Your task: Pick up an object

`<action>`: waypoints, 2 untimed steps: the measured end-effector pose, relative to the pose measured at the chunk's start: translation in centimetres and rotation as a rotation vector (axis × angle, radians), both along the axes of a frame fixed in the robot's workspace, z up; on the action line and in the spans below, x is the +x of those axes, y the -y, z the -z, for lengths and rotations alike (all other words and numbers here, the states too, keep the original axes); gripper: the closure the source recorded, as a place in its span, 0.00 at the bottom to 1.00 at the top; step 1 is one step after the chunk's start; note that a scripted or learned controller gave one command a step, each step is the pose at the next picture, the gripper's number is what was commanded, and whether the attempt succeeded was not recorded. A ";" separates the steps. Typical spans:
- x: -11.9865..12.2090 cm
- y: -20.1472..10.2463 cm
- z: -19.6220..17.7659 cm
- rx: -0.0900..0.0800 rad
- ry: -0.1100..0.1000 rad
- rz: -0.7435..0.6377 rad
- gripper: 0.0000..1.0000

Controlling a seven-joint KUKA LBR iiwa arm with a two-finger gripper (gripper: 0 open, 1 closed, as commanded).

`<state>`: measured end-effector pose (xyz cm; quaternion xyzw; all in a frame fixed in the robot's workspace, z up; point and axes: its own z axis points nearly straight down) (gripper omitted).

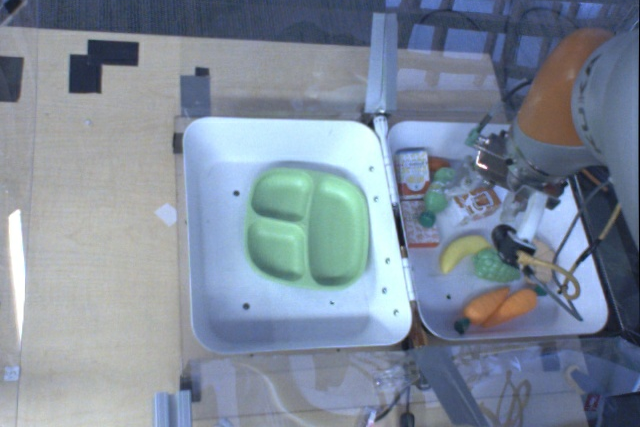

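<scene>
My gripper [487,158] hangs over the back of the right bin [590,315], below the arm's orange band. Just beneath and to its left lie a small red-and-white packet [478,203] and some clear wrapping [450,179]. A yellow banana [460,253] lies mid-bin beside a green knobbly item [490,265]. Near the front edge is an orange carrot [500,306]. An orange-and-white carton [412,169] stands at the bin's left wall, with a teal piece [438,201], a green ball [429,218] and a flat red packet [421,233] below it.
The left bin [215,315] holds a green divided plate [308,226] at its middle. A metal rail [381,65] runs up from between the two bins. Black marks [100,63] sit on the wooden bench at far left.
</scene>
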<state>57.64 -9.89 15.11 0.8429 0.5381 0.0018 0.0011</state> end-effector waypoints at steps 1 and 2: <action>0.7 -0.8 2.7 -0.002 0.017 -0.004 0.00; 7.2 -1.2 6.1 0.000 -0.010 -0.141 0.00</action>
